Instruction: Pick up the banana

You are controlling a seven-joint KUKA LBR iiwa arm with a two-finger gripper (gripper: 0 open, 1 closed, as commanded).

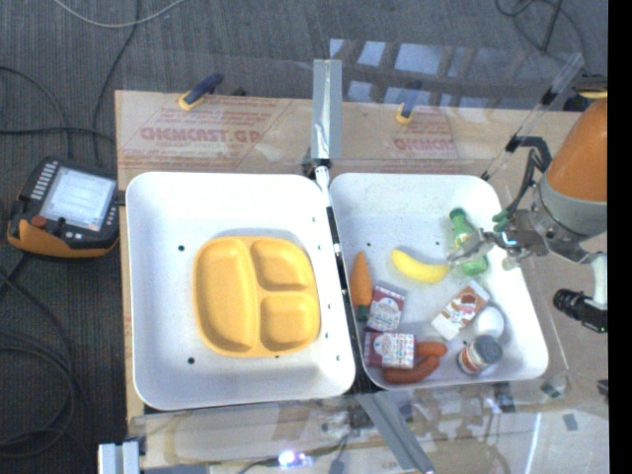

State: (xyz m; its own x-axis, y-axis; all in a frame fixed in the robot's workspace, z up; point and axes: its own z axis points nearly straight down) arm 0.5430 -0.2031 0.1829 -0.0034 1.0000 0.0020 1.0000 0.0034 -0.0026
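The yellow banana [418, 266] lies in the right bin [415, 191], near its middle, curved and flat on the floor. My gripper [481, 242] hangs low over the bin's right side, just right of the banana's right tip and apart from it. A green item [460, 221] sits right by the gripper and is partly hidden by it. Nothing shows in the gripper's hold.
An orange carrot [362, 279], two snack packets [386, 309], a red sausage [413, 366], a white carton [459, 314] and a small can [476, 355] crowd the right bin's front. The left bin [158, 205] holds a yellow divided plate [259, 292].
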